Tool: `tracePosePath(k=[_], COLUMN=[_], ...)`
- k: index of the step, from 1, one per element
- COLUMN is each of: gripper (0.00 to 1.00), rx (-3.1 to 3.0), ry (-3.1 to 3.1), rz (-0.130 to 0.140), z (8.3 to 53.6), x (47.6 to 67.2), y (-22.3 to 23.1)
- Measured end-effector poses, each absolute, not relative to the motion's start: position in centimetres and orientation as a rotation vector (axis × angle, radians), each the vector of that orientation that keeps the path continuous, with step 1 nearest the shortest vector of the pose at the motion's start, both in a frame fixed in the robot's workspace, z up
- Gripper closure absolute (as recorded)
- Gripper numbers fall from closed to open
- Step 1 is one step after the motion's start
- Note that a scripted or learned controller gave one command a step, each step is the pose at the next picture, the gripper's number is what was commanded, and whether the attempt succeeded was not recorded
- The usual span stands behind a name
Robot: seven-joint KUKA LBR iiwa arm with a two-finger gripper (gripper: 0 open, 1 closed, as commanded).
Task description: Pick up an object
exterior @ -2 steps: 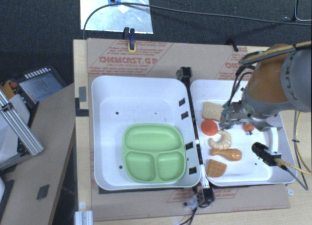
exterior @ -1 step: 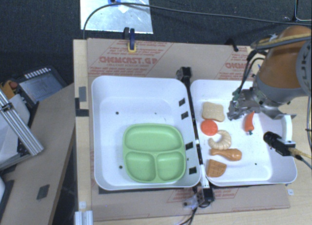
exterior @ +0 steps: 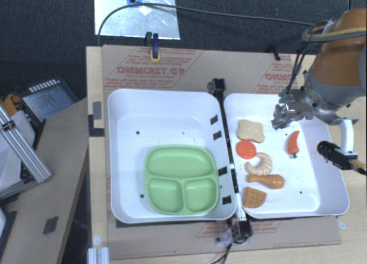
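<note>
Toy food is what's up for grabs, and all of it sits in the right bin (exterior: 327,200). Running down the left side of that bin: a beige bread slice (exterior: 250,130) at the top, a red-orange tomato slice (exterior: 246,149) right below it and touching or nearly so, then a curled shrimp (exterior: 261,164), then a drumstick (exterior: 267,181) lying sideways, and a waffle-ish wedge (exterior: 254,197) at the bottom near the front rim. Off on its own, more to the middle of the bin, there's a red chili (exterior: 293,143) standing roughly lengthwise.

Pincer (exterior: 281,117) is over the upper part of the right bin, just above and a bit left of the chili, right of the bread. Honestly can't tell if it's open or closed, it's just a dark grey blob from this angle. Nothing visibly between its tips.

Left bin (exterior: 123,142) has a green divided tray (exterior: 180,178) in its front half, three compartments. Both bins sit on cardboard (exterior: 172,68) on the worktop.
</note>
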State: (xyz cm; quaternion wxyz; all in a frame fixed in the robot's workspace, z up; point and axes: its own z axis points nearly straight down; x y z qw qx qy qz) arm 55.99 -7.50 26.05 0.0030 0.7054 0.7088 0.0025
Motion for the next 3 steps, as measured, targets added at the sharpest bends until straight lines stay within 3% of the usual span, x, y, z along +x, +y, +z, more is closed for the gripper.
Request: tracePosePath(k=[1,2,3], gripper=[1.0,1.0,1.0], rx=[2.214,2.212,2.212], ry=[2.223,2.23,2.231], rz=[0.006,0.003,0.003], z=[29.9,28.1,26.3], x=[56.1,57.0,56.5], y=[-7.5,-3.0,1.5])
